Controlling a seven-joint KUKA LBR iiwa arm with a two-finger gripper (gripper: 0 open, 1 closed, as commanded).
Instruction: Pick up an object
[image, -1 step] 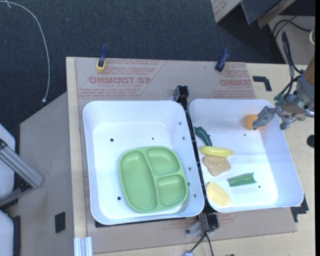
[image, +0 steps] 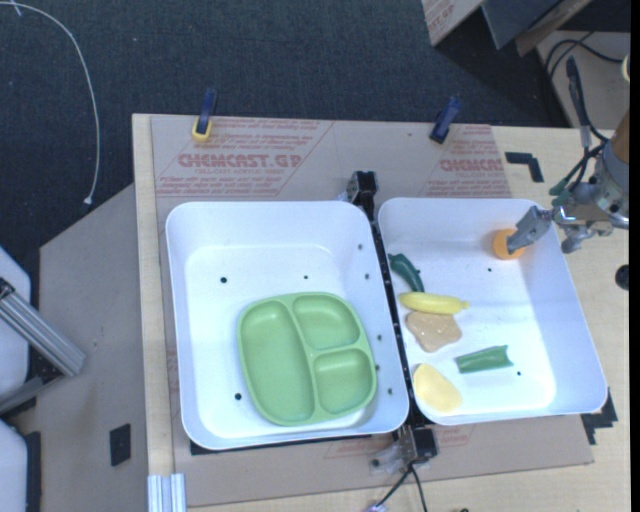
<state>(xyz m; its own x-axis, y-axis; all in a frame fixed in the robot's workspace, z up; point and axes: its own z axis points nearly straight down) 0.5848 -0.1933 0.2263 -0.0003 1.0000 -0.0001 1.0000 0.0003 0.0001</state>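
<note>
My gripper (image: 551, 234) hangs over the far right corner of the right bin (image: 570, 310). Its fingers are open, with nothing between them. A small orange piece (image: 503, 246) lies on the bin floor just under the left fingertip (image: 527, 230), partly covered by it. Further left in the same bin lie a dark green piece (image: 405, 270), a yellow banana shape (image: 432, 302), a tan lump (image: 434, 330), a green pepper-like piece (image: 483, 360) and a pale yellow piece (image: 436, 390).
The left bin (image: 200, 300) holds a light green divided plate (image: 305, 356). A black clamp (image: 362, 186) sits where the two bins meet at the back. Blue and yellow clips (image: 204, 118) hold the cardboard base.
</note>
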